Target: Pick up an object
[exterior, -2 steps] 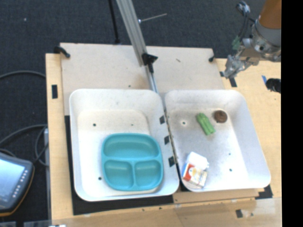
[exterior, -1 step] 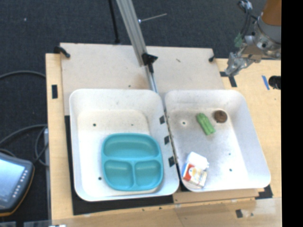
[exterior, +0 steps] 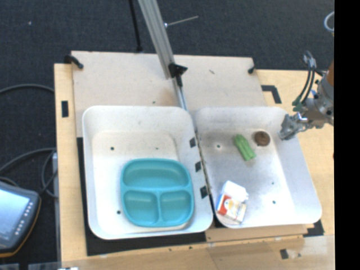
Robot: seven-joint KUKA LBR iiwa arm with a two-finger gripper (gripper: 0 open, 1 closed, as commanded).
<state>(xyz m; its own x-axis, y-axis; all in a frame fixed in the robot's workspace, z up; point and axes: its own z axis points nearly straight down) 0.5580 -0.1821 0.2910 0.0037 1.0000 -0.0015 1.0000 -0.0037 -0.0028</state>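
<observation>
Objects for picking lie in the right-hand shallow white bin. A short green cylinder rests tilted near the bin's centre, and a small round brown item sits just beside it toward the upper right, apart from it. A white carton with red and orange print lies against the bin's lower left corner, well apart from the other two.

At the bin's upper right rim hangs the claw, a grey metal assembly with cables running up from it. It is positioned above the rim area, near the brown item but not touching it. Nothing is visible in its grasp, and how far it is opened cannot be determined from this angle.

The left-hand white bin contains a turquoise plastic tray with three compartments, set in its lower half. Both bins rest on a pale wooden worktop.
</observation>
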